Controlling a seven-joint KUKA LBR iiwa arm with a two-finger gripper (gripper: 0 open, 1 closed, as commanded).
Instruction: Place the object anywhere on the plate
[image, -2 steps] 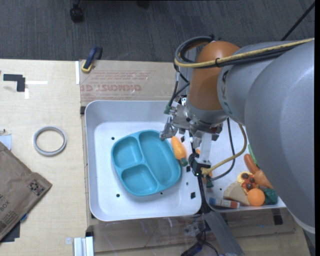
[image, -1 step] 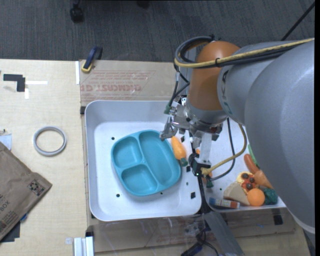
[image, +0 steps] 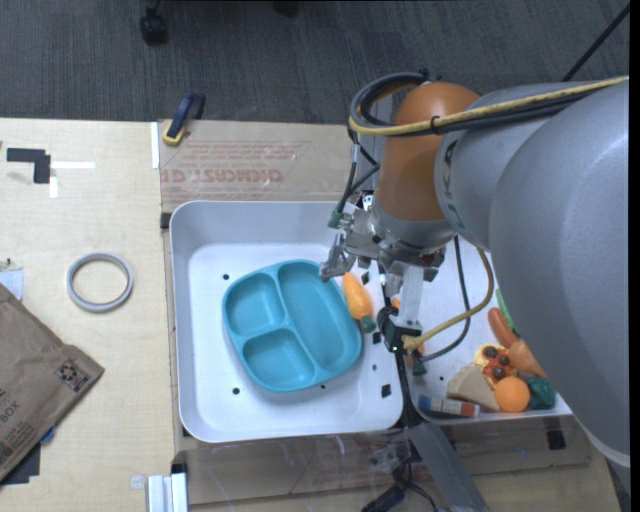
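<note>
The gripper (image: 358, 290) hung at the centre of the frame over the right rim of the blue 3-compartment plate (image: 290, 325), inside the left white bin (image: 200, 330). An orange carrot-like object (image: 355, 296) sat clamped between its fingers, at the plate's right edge. Toy foods (image: 505, 375) lay lower right.

Tape ring (image: 100, 281), brown bag (image: 35, 385) left; toy food (image: 505, 375) right bin.
</note>
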